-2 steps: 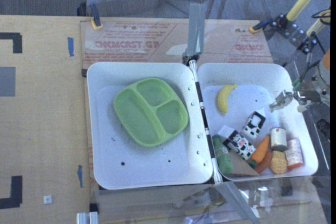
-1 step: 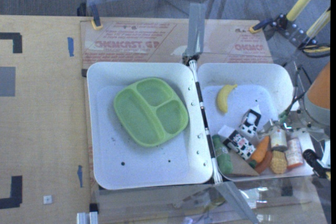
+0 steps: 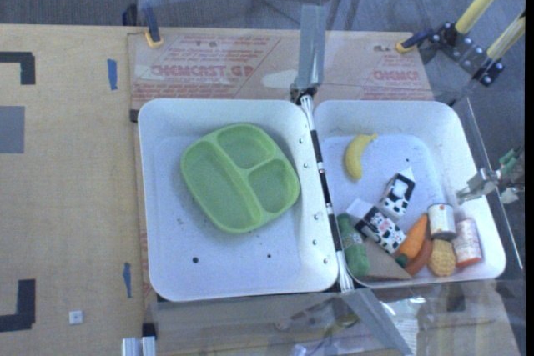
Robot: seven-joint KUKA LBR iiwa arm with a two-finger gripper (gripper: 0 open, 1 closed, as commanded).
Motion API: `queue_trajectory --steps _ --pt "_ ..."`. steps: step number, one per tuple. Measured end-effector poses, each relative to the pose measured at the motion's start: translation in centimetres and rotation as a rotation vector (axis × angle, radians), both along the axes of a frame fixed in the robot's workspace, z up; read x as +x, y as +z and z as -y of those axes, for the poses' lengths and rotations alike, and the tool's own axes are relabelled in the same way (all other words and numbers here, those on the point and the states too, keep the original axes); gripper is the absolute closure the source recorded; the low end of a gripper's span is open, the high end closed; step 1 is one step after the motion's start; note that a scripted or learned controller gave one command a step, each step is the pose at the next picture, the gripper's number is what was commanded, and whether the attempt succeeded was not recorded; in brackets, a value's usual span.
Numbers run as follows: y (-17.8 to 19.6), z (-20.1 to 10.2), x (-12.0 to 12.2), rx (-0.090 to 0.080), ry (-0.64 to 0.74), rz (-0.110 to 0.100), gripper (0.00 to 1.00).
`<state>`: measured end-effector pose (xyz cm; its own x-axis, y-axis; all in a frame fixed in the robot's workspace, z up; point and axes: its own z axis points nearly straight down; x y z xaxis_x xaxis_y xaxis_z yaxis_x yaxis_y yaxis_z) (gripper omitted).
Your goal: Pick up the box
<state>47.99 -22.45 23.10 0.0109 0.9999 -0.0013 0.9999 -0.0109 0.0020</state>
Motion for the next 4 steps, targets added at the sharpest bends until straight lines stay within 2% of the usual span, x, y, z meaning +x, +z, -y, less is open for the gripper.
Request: queue_trajectory --steps 1,2,3,4 --pt "-8.3 -0.2 -0.1 0.001 0.014 -0.002 0.0" --pt "-8.2 -0.1 -0.1 0.001 0.014 -0.001 0.0" --pt "-13.5 -0.7 0.4 0.008 0.083 0.004 0.0" --pt "-5.3 -0.2 3.1 0.0 -0.049 0.0 0.0"
